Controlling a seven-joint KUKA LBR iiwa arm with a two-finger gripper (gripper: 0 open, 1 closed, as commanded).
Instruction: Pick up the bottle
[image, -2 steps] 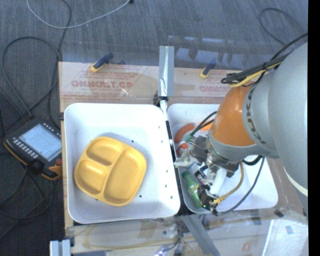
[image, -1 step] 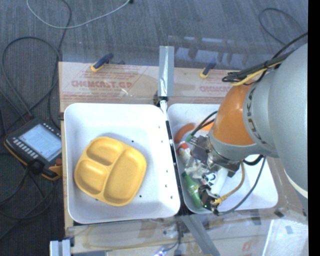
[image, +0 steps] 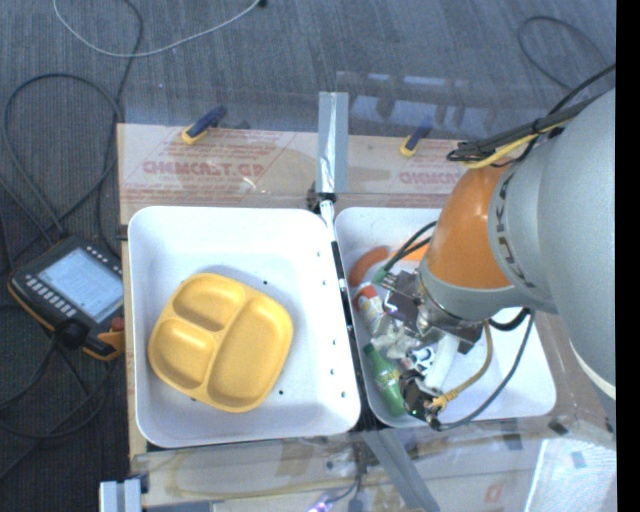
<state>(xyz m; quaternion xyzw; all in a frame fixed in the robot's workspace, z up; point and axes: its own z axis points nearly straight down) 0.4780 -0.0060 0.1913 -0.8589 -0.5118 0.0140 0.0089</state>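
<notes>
Bottle (image: 385, 380) lies green against the right bin's (image: 530, 395) left wall; my gripper (image: 410, 345) hovers above it, finger state unclear. Next I descend squarely.

Two white bins sit side by side mid-frame. The left bin (image: 150, 400) has a yellow divided tray (image: 221, 341) in it, a bit left of center. The arm (image: 520, 230) comes in from the right and hangs over the right bin (image: 520, 395), with the hand (image: 405, 345) down low at that bin's left side. Right under it is a green bottle (image: 388, 378) along the left wall, plus something orange (image: 368, 263) further up. A pendant (image: 68, 290) lies on the floor at the left edge.
</notes>
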